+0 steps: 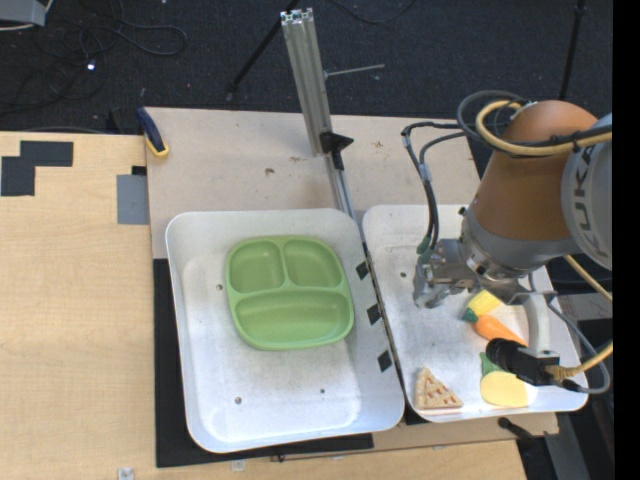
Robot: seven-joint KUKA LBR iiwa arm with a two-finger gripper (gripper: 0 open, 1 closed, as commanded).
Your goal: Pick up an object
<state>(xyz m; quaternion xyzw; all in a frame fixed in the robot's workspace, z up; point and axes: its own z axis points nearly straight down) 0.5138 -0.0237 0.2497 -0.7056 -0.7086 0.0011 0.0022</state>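
Orange and likely light, stiff plastic, the toy carrot [497,329] lies in my right bin [400,368] beside a yellow piece [485,303]. My gripper [436,286] hangs just left of it; its opening I cannot tell. I'd pinch across the carrot's thicker middle.

High slanted view over both bins [200,268]

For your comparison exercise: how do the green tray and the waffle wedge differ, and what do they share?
The green tray is a rounded rectangle split into three compartments; the waffle wedge is a tan triangle with a grid pattern. The tray is far larger than the wedge. The tray sits mid left bin; the wedge lies near the right bin's front edge. Both lie flat, apart from the gripper.
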